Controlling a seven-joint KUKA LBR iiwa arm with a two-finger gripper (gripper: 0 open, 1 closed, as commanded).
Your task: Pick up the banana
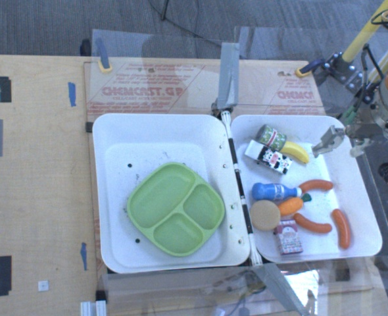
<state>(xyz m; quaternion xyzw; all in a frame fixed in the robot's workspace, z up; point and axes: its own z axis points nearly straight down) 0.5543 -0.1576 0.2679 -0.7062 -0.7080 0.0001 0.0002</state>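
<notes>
- Camera view: the banana (pixel 295 152) lies in the right bin (pixel 368 232), in its far half, just right of a black-and-white carton (pixel 267 157) and near a green can (pixel 271 137).
- The claw (pixel 340 143) hangs over the far right edge of that bin, right of the banana and apart from it; its two fingers (pixel 325 141) are spread, with nothing between them.
- Nearer in the same bin lie a blue bottle (pixel 273 191), a carrot (pixel 290 207), a tan round piece (pixel 265 215), a red-and-white packet (pixel 289 237) and three sausages: one (pixel 316 185) by the bottle's cap, one (pixel 314 226) near the carrot, one (pixel 343 228) by the right wall.
- The left bin (pixel 108 143) holds a green divided plate (pixel 175 209), tilted in the tray's near middle.
- Both bins sit side by side on the counter (pixel 36 176), touching along their inner rims.
</notes>
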